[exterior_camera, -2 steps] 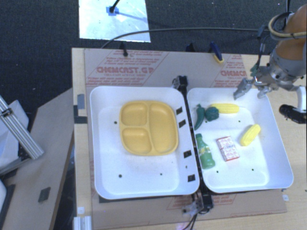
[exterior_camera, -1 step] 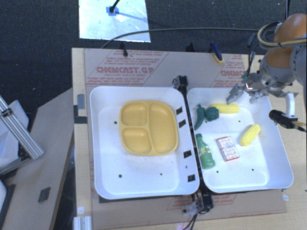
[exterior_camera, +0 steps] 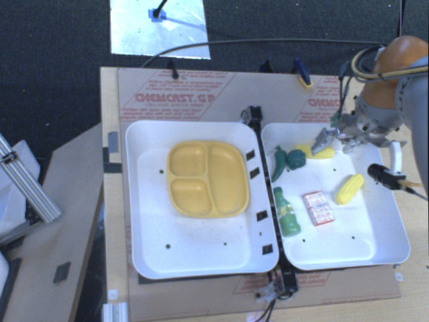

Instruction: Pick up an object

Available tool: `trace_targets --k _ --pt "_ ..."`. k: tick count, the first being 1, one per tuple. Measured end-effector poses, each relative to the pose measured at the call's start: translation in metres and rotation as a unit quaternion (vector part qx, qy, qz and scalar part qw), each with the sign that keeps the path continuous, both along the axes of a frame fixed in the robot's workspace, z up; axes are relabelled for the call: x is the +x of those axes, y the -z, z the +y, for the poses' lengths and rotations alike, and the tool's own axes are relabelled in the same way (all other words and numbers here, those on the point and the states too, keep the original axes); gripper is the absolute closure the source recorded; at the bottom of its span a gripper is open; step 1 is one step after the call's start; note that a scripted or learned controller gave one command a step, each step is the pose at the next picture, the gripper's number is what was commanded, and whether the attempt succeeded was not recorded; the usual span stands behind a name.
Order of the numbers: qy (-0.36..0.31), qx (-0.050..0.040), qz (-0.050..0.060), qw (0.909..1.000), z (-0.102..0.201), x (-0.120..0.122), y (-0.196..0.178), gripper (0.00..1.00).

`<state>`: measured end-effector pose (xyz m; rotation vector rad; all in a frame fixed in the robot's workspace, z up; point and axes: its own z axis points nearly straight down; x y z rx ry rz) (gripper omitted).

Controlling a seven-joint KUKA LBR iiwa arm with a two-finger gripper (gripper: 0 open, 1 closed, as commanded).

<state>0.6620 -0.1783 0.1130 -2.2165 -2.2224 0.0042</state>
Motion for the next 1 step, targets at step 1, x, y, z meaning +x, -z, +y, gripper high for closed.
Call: trace_targets --k 1 --pt "-0.002 0.0044 0.000 1.0000 0.0019 0.0035 0.0213 0.00"
